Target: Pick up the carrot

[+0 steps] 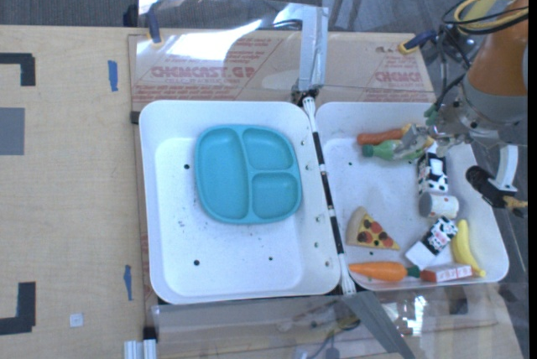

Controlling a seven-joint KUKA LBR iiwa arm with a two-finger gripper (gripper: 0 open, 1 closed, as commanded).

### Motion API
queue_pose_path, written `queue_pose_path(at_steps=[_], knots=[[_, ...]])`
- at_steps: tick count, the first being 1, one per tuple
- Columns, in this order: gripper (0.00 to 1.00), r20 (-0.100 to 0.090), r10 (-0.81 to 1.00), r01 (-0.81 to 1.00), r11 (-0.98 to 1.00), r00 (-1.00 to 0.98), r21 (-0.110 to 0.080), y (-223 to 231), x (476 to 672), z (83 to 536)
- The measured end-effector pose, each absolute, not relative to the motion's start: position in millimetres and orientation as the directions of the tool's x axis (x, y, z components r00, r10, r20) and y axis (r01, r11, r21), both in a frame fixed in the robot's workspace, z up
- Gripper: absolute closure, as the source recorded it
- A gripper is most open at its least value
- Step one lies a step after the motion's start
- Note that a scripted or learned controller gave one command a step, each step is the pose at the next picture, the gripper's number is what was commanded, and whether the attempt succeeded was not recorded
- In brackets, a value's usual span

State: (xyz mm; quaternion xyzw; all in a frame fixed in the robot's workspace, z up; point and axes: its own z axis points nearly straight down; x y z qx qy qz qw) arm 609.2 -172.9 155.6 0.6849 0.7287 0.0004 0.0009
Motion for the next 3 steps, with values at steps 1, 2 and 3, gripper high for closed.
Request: queue_pose_path(at_steps=[1, 2, 3], knots=[[0.00, -0.007, 0.842, 0.842, 0.539, -0.539, 0.009, -108.8, 532.4, 95.9], [0.00, -0.015, 0.645, 0.645, 0.764, -0.764, 0.007, -159.5, 486.3, 91.2], [0.00, 0.006, 0.623, 0.623, 0.782, -0.782, 0.010, -192.9, 497.2, 114.3]])
